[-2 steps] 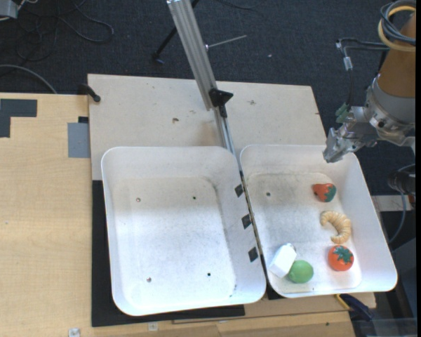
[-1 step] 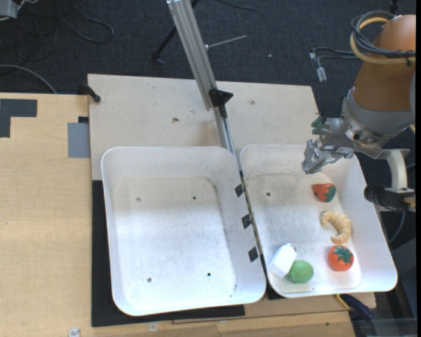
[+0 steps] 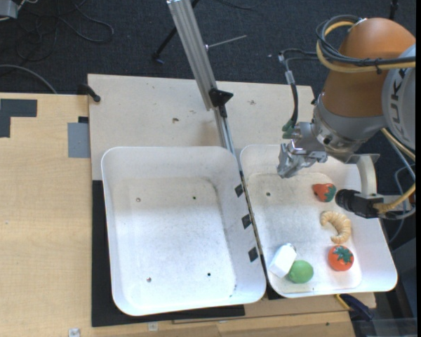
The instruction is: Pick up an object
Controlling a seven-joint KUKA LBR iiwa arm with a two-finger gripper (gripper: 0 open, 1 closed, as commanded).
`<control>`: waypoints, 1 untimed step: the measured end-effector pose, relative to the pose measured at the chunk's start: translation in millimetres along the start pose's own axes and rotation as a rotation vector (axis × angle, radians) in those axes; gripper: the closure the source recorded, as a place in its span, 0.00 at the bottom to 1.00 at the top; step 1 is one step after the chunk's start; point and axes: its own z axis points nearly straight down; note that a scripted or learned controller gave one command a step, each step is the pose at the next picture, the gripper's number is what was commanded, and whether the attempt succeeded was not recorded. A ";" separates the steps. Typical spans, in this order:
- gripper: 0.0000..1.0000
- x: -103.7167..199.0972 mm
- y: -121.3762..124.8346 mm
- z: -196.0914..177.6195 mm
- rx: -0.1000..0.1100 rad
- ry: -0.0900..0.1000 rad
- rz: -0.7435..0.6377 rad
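Your metal two-finger gripper (image 3: 289, 168) is hovering over the right white plastic bin (image 3: 379, 276), grasping nothing; whether its grip is released, you cannot tell.

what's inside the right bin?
Right bin holds a strawberry, a curled tan piece, a tomato, a green ball and a white block. The gripper covers part of its far floor.

White bins (image 3: 126, 161); red strawberry (image 3: 323, 192), red tomato (image 3: 341, 258), green ball (image 3: 301, 272), tan croissant (image 3: 337, 225).
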 end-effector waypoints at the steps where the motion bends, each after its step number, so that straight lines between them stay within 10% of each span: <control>1: 1.00 43.1 -9.9 23.5 0.002 0.000 0.001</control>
